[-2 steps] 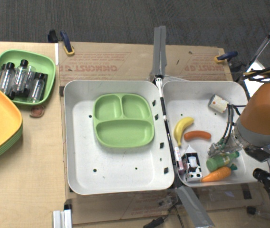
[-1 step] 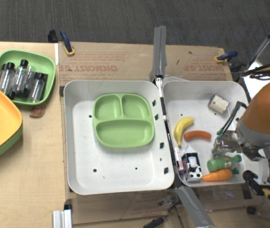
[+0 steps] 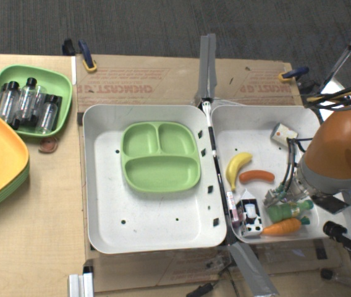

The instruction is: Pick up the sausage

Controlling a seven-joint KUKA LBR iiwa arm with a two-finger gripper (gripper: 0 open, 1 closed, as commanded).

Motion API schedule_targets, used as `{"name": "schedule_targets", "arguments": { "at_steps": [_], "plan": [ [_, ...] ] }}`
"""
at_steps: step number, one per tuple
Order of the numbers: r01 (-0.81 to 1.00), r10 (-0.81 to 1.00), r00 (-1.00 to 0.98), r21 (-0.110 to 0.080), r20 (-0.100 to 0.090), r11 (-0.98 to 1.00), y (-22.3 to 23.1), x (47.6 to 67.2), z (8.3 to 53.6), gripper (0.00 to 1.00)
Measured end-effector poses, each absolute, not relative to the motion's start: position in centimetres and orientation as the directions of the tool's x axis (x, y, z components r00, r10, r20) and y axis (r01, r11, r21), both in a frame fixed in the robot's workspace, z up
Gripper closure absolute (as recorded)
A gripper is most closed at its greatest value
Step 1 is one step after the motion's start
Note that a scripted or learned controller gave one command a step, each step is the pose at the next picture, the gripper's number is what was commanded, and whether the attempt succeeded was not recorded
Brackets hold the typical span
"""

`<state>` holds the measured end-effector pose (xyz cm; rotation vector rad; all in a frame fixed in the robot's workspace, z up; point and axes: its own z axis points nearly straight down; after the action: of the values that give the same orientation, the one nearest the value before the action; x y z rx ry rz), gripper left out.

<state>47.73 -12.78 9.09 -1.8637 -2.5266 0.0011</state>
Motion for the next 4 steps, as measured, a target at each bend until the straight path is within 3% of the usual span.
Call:
{"name": "schedule_targets", "arguments": {
  "at_steps": [2, 3, 4],
  "plan": [
    [0.994, 0.994, 0.113, -0.002, -0.001, -0.113, -14.0, 47.7, 9.1, 1.00],
    [0.991, 0.991, -0.134, -0.003, 0.001, 0.134, -11.5, 47.7, 9.1, 1.00],
    [0.988, 0.988, 0.156, -0.003, -0.001, -0.156, -13.5, 47.6, 9.1, 1.00]
  ]
}}
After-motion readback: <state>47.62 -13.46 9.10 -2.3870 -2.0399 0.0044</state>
